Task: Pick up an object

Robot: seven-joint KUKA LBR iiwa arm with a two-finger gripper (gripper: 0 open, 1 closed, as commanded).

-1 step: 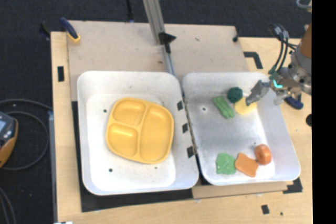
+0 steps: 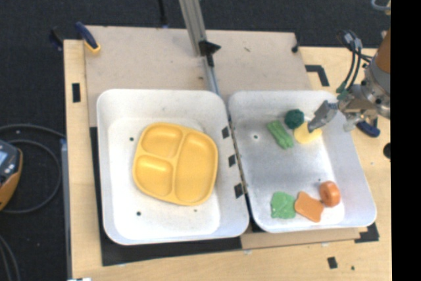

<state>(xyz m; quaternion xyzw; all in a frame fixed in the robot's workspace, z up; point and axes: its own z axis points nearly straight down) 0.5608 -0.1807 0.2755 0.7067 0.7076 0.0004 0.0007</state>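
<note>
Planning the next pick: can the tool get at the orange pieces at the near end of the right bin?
Probably yes. The orange pieces lie uncovered near the right bin's front corner, beside a green piece. The tool hovers by the yellow piece, with bare bin floor between.

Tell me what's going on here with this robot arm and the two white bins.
The robot arm reaches in from the right, and its gripper sits low over the right bin, right beside a yellow piece near a dark green ball and a green block. Nothing looks lifted yet. More toys lie at that bin's near edge: a green piece and two orange ones. The left bin holds a yellow divided plate.
</note>
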